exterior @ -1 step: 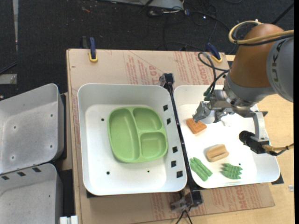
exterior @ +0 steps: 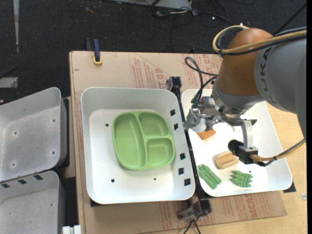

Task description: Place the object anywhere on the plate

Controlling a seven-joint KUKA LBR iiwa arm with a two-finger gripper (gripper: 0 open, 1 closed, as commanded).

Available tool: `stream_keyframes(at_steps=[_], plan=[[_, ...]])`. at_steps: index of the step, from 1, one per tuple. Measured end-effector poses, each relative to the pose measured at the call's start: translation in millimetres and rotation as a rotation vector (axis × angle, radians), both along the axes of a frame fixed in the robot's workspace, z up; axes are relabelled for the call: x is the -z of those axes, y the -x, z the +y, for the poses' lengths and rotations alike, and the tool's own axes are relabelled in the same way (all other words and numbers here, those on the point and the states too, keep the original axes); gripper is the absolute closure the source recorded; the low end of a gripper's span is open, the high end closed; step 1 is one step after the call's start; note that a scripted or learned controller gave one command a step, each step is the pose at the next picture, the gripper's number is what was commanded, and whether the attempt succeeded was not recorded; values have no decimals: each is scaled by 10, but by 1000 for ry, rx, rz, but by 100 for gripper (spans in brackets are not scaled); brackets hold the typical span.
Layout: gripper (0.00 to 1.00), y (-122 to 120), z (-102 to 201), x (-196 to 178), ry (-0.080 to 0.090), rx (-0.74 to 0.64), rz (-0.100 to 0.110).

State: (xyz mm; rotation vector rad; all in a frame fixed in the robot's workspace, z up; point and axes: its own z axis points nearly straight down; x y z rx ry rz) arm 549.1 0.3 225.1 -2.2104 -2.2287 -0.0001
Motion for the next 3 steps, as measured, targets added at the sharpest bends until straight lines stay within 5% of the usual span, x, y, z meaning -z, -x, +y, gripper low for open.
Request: stream_keyframes(at_steps=[3], plan=[[100,-140,1514,-102,0,1,-3]])
